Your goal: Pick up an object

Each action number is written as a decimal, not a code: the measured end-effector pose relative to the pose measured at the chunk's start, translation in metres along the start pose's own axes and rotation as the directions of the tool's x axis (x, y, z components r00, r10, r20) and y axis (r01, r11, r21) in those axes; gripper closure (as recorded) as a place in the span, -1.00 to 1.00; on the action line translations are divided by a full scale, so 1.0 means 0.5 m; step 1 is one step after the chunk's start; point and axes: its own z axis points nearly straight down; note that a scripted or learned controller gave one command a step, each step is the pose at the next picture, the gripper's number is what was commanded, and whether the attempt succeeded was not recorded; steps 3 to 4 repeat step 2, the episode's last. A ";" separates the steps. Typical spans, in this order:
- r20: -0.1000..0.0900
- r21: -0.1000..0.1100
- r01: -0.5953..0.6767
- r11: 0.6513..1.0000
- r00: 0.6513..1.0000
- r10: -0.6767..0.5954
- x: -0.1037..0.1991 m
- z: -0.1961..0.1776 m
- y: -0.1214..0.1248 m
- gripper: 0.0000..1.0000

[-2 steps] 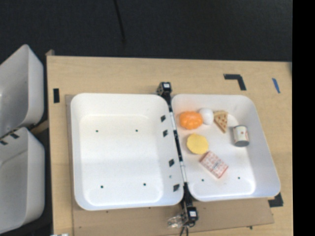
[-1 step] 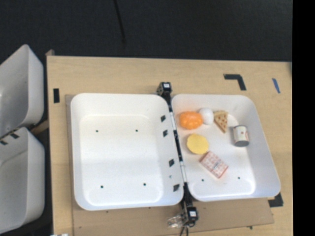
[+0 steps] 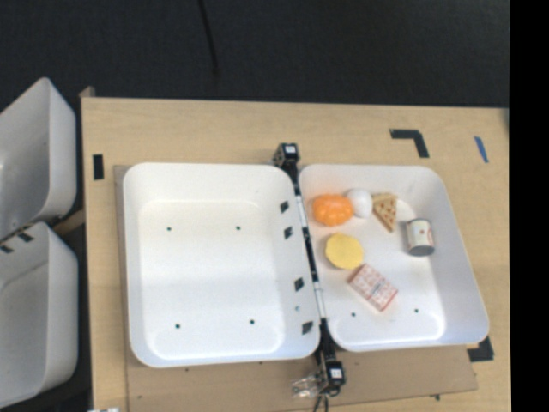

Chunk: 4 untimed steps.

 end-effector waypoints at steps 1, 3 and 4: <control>0.000 0.000 0.001 1.000 1.000 -0.001 0.000 0.000 0.000 1.00; -0.001 0.000 0.001 1.000 1.000 -0.001 0.000 0.000 0.000 1.00; -0.001 0.000 0.001 1.000 1.000 -0.001 0.000 0.000 0.000 1.00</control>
